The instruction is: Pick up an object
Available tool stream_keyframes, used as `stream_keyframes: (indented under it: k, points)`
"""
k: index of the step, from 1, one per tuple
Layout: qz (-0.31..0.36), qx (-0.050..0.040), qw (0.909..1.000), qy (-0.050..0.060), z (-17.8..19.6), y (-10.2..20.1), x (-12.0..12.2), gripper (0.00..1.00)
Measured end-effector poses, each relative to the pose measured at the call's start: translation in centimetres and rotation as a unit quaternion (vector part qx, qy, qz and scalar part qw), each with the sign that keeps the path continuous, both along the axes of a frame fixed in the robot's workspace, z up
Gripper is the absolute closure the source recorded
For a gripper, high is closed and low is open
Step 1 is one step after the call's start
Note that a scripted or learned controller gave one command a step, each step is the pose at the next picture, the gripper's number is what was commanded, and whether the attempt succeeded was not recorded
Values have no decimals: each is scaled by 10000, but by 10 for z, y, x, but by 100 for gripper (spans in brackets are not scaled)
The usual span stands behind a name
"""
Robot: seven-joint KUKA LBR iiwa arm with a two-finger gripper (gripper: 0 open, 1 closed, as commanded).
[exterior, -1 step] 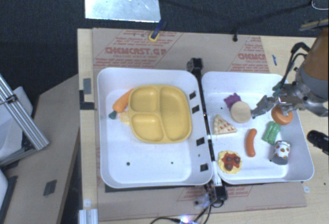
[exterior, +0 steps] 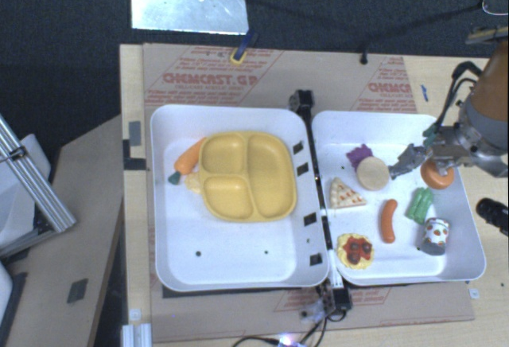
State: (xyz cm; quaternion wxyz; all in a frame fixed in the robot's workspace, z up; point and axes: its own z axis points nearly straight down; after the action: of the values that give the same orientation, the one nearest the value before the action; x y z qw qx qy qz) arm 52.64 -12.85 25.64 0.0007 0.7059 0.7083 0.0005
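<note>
Nothing is lifted yet, so your pick is all ahead. Taking the round cream disc (exterior: pixel 372 173) in the right bin (exterior: pixel 469 258) as landmark: nearest the camera sit the red-topped piece (exterior: pixel 355 251), sausage (exterior: pixel 387 221) and pizza wedge (exterior: pixel 346 194). The disc itself looks flat, smooth and pale. Just right of it hovers the gripper (exterior: pixel 406 161), empty; I cannot tell how wide it stands. Behind the disc lies a purple piece (exterior: pixel 359 154).
</note>
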Motion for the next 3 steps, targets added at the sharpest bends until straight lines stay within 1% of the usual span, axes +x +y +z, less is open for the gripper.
stream_keyframes:
  k: [1, 2, 3]
  points:
    - [-10, 0, 10000, 2, -52, -8, 6, 0]
    - [-14, 5, 10000, 18, -95, -14, 8, 0]
    - [-10, 0, 10000, 7, -152, -6, 3, 0]
